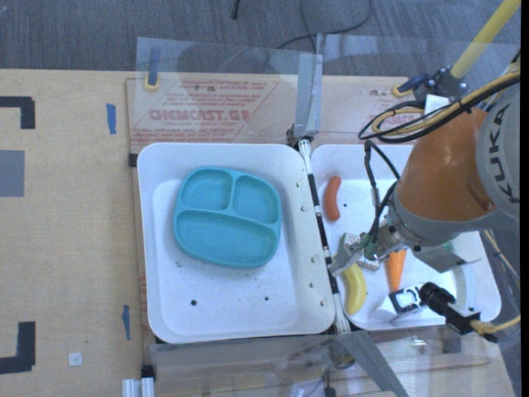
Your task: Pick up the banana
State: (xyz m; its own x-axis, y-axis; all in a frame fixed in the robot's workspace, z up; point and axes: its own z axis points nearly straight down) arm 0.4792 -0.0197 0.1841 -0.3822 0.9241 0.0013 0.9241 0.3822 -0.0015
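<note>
Nearest us, in the right-hand bin (pixel 488 308), we see the banana (pixel 355 289) lying close to the bin's left wall, its long axis running roughly toward and away from us. Just beyond its far tip sits our claw (pixel 354 249), almost touching it; whether it is released or clenched we cannot tell. Farther back lies a sausage (pixel 331 198).

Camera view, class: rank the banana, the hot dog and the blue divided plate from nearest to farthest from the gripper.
Measured from the gripper:
1. Banana, right bin, just below the gripper toward the near edge.
2. Hot dog, right bin, up by the divider.
3. Blue divided plate, across the divider in the left bin.
</note>
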